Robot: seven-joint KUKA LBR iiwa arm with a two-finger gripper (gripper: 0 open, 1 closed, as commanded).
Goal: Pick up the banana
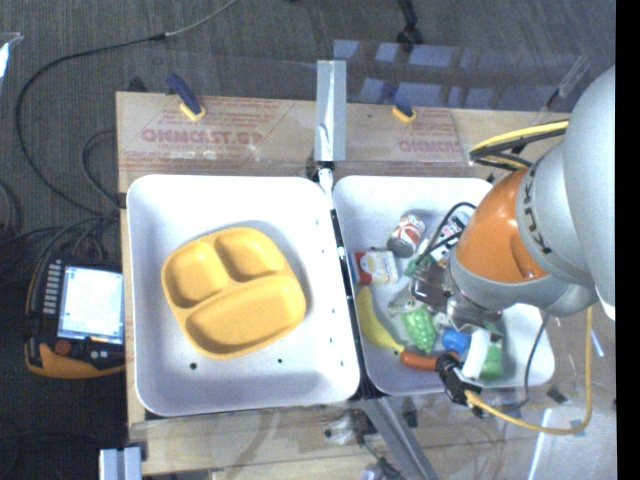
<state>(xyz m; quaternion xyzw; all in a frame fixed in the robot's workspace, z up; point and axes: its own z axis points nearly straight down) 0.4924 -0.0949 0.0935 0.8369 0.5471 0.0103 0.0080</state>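
Two white bins [140, 268], one yellow divided tray [235, 290], one banana [375, 325], one can [407, 234].

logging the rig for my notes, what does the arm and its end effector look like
The arm is bulky, rounded and pale grey, with a glossy orange band above a grey wrist. Yellow and black cables loop along it. The end effector is a dark, compact cluster with wiring.

Arm casing [528, 218], above the gripper [432, 306]: black letters "KU", partly cut off. Wooden bench board [205, 136], far up-left of the gripper: faded red mirrored print, illegible.
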